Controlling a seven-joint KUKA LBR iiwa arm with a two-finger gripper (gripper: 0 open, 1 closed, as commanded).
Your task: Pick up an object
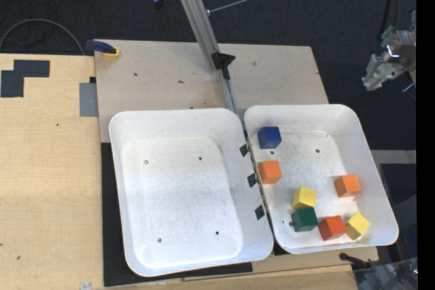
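The right bin [319, 109] holds several small cubes. A blue cube [270, 137] lies near its far left corner, with an orange cube [270, 172] just in front of it. Toward the near side sit a yellow cube [304, 197], a green cube [304, 219], a red cube [332, 227] and a second yellow cube [358, 225]. Another orange cube [347, 185] rests by the right wall. My gripper [385, 71] hangs at the far right, beyond the bin's far right corner, well apart from every cube.
The left bin [177, 120] sits beside the right one, joined by black clips [251, 180]. An aluminium rail [200, 17] slants up from between the bins. A wooden board [41, 166] lies to the left.
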